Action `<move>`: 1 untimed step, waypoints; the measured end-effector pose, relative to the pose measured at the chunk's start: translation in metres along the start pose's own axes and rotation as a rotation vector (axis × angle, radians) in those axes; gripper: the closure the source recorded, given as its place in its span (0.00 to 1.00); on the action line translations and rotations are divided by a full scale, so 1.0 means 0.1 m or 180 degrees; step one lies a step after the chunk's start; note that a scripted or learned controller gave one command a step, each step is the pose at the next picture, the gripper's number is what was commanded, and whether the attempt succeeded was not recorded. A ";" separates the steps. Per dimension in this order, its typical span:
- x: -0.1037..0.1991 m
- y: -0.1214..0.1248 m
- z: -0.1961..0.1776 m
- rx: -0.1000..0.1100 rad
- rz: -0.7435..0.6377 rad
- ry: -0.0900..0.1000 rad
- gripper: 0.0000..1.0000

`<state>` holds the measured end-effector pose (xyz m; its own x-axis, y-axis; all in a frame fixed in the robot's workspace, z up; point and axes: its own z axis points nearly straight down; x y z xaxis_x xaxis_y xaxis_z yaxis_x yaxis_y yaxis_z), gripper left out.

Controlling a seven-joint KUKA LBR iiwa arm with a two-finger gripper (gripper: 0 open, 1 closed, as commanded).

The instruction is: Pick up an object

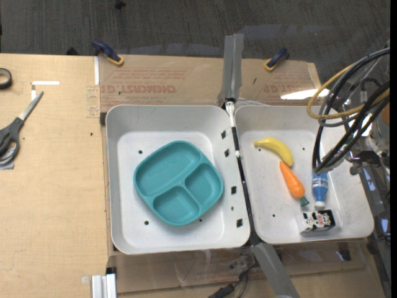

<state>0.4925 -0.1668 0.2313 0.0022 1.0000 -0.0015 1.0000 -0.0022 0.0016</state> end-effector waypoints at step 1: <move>0.69 0.18 1.32 0.0022 0.1657 -0.0002 0.00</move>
<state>0.5107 -0.0978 0.0994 0.4992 0.8665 -0.0028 0.8665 -0.4992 -0.0043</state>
